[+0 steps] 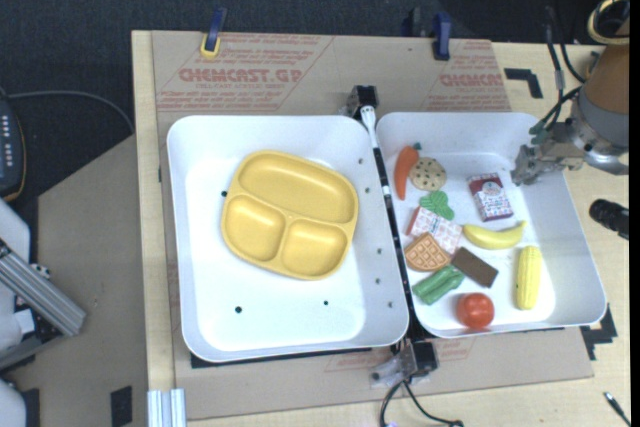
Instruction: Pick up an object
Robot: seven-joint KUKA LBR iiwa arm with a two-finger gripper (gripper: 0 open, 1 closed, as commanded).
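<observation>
Toy foods are heaped in the right bin (590, 255) for picking; the gripper (527, 165) is poised over its far edge, nothing seen held, closure indeterminable.

bright, even light | soft shadows | slightly soft focus

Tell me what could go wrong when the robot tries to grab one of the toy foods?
The toys in the right bin lie crowded together. The waffle, chocolate bar and green pepper touch, so the gripper might nudge neighbours or catch two at once. The banana and corn are rounded and could slip out. The gripper also hangs near the bin's far wall and might bump it.
</observation>
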